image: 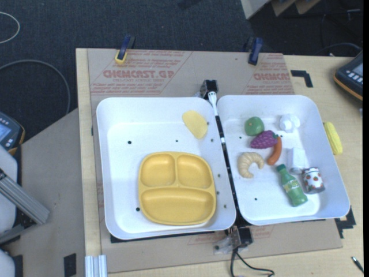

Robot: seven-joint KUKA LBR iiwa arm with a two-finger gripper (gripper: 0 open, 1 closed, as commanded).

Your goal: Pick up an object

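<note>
Camera view, contents: left bin holding a yellow divided plate and a yellow chip; right bin holding the candidates, loosely clustered for picking: croissant, grapes, green apple, carrot, green bottle, small jar. Arm pose and grip state: cannot tell.

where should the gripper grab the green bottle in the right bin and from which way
Best guess: grip the green bottle across its wider body, coming straight down from above. It lies flat, slanted, with its cap toward the carrot. The small jar sits close on its right, so the fingers need care there.
</note>
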